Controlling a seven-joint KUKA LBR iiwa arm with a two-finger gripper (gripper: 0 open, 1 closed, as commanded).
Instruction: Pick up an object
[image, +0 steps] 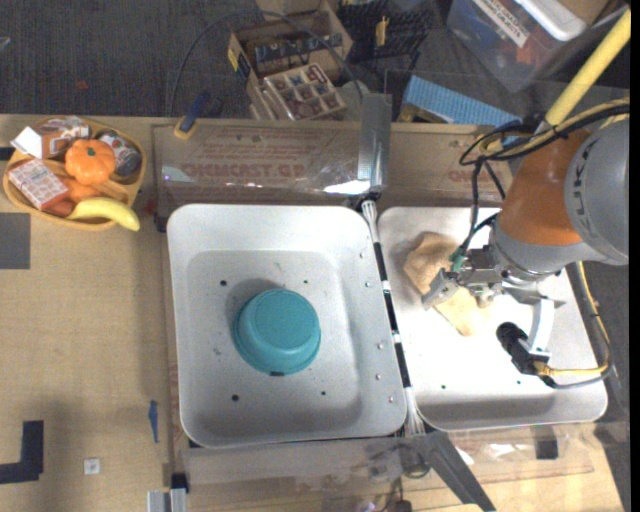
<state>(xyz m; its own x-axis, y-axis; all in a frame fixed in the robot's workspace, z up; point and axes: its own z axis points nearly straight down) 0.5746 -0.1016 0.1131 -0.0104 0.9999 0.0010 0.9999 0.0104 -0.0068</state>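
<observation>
in the camera view, two white bins sat side by side. the left bin (200, 250) held one teal bowl (278, 331), upside down near the middle with bare floor all round it. the right bin (470, 385) held one tan object (432, 262) near its left wall, partly covered by the gripper (447, 285), which sat low over it; whether it had hold of it could not be told. the arm (545, 215) hid the bin's far right corner. one fruit bowl (70, 175) stood far left on the bench.
</observation>
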